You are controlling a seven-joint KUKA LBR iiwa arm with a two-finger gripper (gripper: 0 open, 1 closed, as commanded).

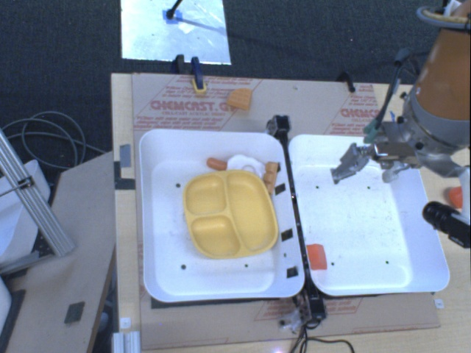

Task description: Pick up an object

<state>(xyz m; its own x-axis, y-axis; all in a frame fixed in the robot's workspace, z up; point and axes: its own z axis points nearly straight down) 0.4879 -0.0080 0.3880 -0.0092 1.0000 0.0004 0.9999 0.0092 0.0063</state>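
Tool [366,164] over right bin [412,271], grip unclear; orange block [316,256] near divider.

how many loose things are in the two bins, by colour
yellow: 1, the divided plastic plate
orange: 2, the small sausage-shaped piece and the orange-red block
white: 1, the small white object
tan: 1, the small cork-like piece
total: 5

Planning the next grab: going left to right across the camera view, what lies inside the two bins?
Yellow divided tray → tan block by the divider → orange-red block → pincer over the right bin.
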